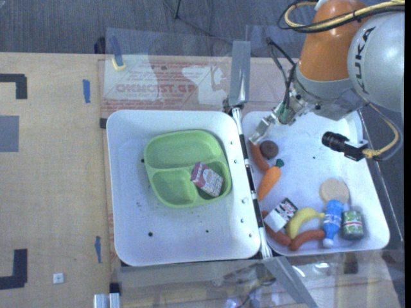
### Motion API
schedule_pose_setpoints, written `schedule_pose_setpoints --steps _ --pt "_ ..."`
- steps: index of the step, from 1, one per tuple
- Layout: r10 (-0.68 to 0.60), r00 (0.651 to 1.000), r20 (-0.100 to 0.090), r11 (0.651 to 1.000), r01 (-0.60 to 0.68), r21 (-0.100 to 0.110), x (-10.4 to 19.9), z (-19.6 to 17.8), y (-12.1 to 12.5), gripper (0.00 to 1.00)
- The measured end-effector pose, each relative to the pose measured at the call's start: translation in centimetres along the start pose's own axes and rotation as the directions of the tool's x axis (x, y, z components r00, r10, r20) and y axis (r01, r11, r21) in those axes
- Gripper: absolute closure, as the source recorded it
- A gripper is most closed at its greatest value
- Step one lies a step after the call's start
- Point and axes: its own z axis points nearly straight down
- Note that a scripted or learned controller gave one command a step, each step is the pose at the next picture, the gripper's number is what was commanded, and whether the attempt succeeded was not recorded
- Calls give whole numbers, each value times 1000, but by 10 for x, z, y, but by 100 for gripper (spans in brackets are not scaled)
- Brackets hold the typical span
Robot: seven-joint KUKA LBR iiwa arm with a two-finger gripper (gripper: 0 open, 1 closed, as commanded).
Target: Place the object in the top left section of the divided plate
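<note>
You've got a light wooden bench [51,172] with two shallow white bins sitting on it side by side, touching along the middle: the left bin [128,223] and the right bin [372,191]. Bits of blue tape [86,90] and black tape marks [16,85] are stuck on the bench's left part.

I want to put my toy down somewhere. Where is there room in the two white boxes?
The left bin has bare floor all around the green plate, most below it. The plate's big top section is free; a small carton fills one lower section. The right bin is crowded along its left and bottom with the carrot, banana and bottle; its middle is bare.
</note>
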Motion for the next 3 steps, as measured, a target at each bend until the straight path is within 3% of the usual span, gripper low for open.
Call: schedule_pose_setpoints --steps 1,2,3 --pt "-61 998 0 998 61 -1 21 0 -55 0" --pt "-57 998 3 998 57 -6 19 -11 -54 100" --pt "17 1000 3 1000 -17 -2 6 -90 19 100"
